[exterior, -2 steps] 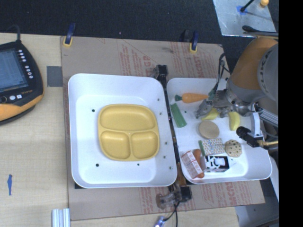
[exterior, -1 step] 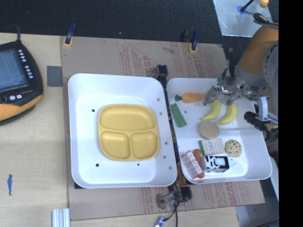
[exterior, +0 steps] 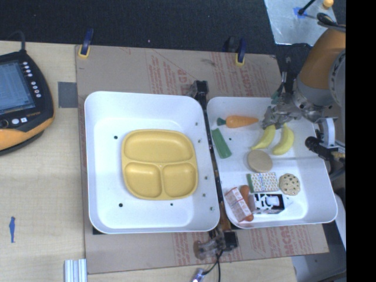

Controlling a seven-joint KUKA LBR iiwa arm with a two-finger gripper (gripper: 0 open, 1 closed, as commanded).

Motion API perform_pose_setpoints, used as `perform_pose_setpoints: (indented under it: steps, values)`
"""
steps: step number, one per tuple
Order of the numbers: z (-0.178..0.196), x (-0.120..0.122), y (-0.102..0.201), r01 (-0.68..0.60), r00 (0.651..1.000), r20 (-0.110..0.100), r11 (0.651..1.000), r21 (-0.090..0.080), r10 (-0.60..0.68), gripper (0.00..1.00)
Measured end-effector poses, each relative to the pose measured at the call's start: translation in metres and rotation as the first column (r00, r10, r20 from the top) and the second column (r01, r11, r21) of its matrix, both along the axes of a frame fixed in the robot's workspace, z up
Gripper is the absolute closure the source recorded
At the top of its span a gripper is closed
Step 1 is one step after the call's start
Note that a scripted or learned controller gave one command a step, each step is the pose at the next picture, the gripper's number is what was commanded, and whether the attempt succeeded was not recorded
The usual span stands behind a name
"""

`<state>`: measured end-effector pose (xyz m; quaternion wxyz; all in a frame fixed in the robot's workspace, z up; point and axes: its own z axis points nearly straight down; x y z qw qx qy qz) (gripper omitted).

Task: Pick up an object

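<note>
Right bin [exterior: 314, 213], six o'clock end: juice carton [exterior: 238, 203] lying flat, a small black-and-white pack [exterior: 269, 202], a patterned card [exterior: 264, 183] and a cookie [exterior: 289, 184], crowded close together.
Centre of the same bin: round tan disc [exterior: 259, 161]; green stick [exterior: 221, 143] at nine o'clock of it, along the bin wall.
Twelve o'clock end: carrot [exterior: 242, 121]; two bananas [exterior: 275, 140] side by side, the likely target.
Gripper [exterior: 278, 117]: hangs just at twelve o'clock of the bananas, low over the bin, probably placed there to come down on the left fruit. Its tips blur into dark metal, so open or closed cannot be told, and nothing shows between them.
Left bin [exterior: 100, 157]: yellow divided plate [exterior: 159, 163] at centre, a probable drop spot.
Bench, nine o'clock edge: control tablet [exterior: 20, 98], clear of the work.
</note>
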<state>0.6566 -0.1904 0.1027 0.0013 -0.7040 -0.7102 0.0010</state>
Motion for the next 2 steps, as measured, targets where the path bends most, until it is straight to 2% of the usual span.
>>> perform_pose_setpoints:
  steps: [1, 2]
  values:
    - [-0.009, -0.001, 0.069, 0.006, 1.000, -0.003, 1.000, -0.006, -0.006, 1.00]
    - [0.090, -0.011, 0.154, 0.004, 1.000, 0.002, 1.000, 0.001, -0.004, 1.00]
